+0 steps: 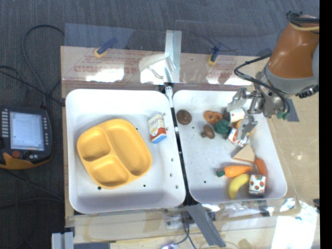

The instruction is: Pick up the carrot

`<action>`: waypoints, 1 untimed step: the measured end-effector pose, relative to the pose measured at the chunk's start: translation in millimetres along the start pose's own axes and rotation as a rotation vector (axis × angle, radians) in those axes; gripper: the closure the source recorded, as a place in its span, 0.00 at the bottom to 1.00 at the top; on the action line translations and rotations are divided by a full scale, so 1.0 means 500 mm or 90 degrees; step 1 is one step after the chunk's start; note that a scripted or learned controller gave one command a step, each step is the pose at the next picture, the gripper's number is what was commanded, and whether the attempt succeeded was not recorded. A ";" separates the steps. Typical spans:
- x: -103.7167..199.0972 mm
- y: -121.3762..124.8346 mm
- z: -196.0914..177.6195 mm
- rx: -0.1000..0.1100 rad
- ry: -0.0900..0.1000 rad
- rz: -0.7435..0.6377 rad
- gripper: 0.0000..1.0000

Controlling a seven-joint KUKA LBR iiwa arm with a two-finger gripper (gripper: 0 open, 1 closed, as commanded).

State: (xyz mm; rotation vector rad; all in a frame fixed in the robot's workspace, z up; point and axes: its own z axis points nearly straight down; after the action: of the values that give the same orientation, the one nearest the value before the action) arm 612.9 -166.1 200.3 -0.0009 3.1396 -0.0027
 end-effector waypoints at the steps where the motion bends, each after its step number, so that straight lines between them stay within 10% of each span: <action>1: 0.140 0.079 0.206 -0.001 0.002 -0.110 0.00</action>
State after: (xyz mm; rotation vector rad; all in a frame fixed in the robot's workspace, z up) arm 542.9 -126.9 97.0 -0.2723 3.1308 -0.0004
